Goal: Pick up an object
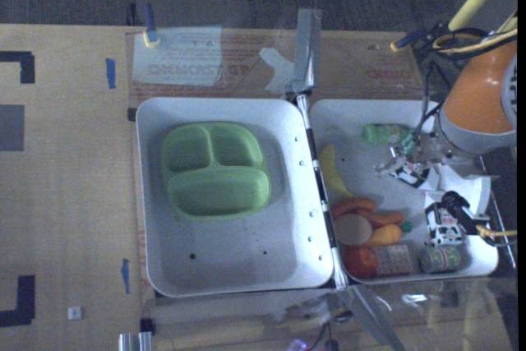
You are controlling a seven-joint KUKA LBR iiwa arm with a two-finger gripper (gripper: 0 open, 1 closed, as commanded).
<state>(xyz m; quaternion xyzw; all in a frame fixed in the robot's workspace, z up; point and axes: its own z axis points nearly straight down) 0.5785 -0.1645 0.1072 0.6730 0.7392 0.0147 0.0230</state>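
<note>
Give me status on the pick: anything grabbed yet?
Done: the arm has reached in over the right bin, with the gripper low above its floor. In hand: nothing visibly held; whether the fingers are closed can't be judged. Left: the whole grasp and lift. The banana, carrots, tomato and can all lie in the bin; the green tray sits in the left bin.
</note>
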